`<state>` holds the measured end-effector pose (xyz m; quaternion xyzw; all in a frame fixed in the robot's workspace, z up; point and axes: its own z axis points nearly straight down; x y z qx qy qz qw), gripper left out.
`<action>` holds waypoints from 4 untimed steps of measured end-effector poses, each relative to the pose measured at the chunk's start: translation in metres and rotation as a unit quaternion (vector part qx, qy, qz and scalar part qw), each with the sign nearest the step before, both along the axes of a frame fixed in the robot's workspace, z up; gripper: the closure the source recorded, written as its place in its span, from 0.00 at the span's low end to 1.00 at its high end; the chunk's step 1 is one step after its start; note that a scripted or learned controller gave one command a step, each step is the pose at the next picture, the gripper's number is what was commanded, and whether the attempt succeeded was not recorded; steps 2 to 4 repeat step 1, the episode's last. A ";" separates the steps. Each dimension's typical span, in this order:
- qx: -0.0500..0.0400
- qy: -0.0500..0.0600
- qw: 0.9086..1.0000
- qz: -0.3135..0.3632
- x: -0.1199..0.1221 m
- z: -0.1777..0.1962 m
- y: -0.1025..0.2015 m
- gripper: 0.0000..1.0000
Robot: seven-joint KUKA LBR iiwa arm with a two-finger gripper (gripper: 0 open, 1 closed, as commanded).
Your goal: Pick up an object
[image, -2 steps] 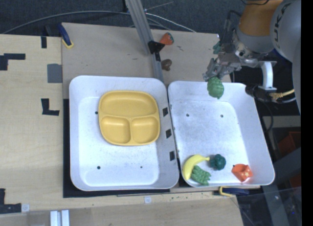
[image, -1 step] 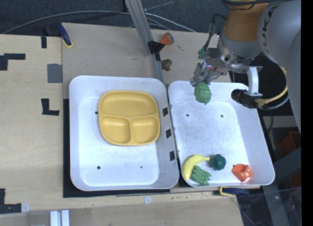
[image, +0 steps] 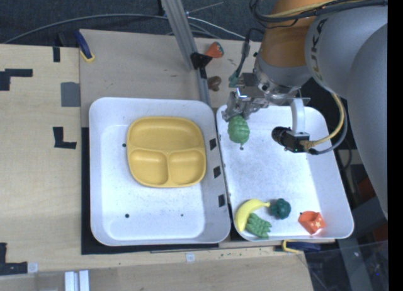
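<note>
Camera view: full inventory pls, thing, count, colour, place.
Shallow plastic bins: 2, white, side by side on the bench.
Divided plastic plate: 1, yellow, three compartments, in the left-hand bin.
Round knobbly toy vegetable: 1, green, top of the right-hand bin, at the pincer's tip.
Toy banana: 1, yellow, bottom of the right-hand bin.
Leafy toy piece: 1, light green, touching the banana.
Round toy: 1, dark green, at the banana's end.
Small toy: 1, orange-red, bottom right corner.
Pincer: 1, grey, directly above the knobbly vegetable.

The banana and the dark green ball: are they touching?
Touching. The camera view shows the banana's tip meeting the dark green ball, with no gap.
</note>
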<state>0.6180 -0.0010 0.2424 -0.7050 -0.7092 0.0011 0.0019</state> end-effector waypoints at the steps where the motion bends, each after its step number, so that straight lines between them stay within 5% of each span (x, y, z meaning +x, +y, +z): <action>1: 0.000 0.000 1.000 0.001 -0.004 -0.009 0.059 1.00; 4: 0.000 0.000 1.000 0.001 -0.004 -0.009 0.059 1.00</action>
